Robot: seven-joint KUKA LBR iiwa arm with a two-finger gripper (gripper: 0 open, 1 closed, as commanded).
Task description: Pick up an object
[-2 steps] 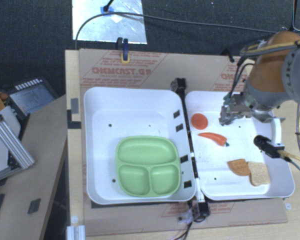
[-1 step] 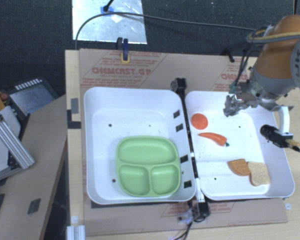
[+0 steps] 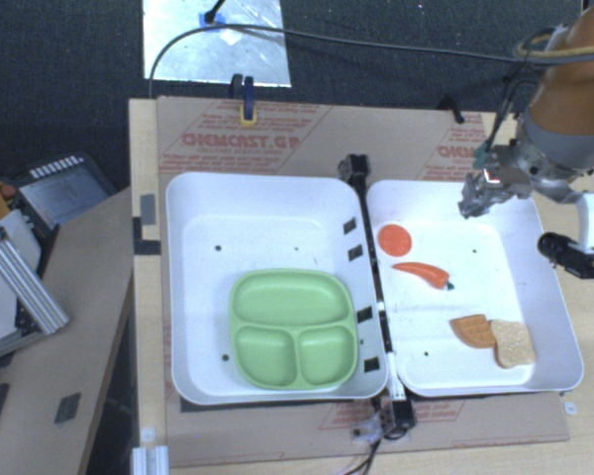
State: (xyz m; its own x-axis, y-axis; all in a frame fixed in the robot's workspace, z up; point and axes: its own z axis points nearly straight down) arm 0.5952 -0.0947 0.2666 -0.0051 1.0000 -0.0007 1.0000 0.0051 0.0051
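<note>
White right bin (image 3: pixel 544 295), gripper (image 3: pixel 472 206) over far edge

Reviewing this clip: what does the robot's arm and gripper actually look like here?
The arm is bulky and rounded, with an orange band above a grey wrist. Thin cables run along its left side. The gripper is a small, dark grey metal assembly with a tiny reddish-white spot on it.
</note>
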